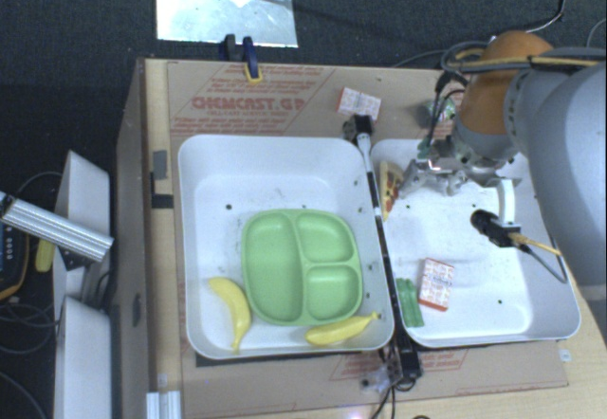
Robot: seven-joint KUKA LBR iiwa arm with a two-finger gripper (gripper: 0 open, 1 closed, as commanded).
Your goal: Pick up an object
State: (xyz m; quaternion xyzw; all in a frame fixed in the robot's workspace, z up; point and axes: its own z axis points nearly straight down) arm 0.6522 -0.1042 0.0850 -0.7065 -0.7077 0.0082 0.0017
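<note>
Your arm [560, 142] reaches in from frame right, w/ the hand [427, 174] low over the far end of the right bin [545, 313]. From this angle you can't tell how far open the hand is, or whether it has hold of anything.

Closest pick candidate: a small yellow-and-red packet [390, 188], just beside the hand on its frame-left, against the bin wall. Whether hand and packet touch isn't clear.

Next: a red-and-white box [436, 282], lying flat on the bin floor, well apart from the hand on its near side, approx. straight below it in frame. A green strip-like item [408, 301] lies just left of that box, along the divider between the bins; it's too small to say what it is.

Farther off, left of the hand and across the divider, the left bin [204, 218] holds a green sectioned plate [303, 265]. One banana [232, 308] sits at the plate's near-left edge, and a second banana [341, 329] lies along its near-right edge. All three are well apart from the hand.

Both bins sit on a printed cardboard sheet [247, 100] on the counter.
</note>
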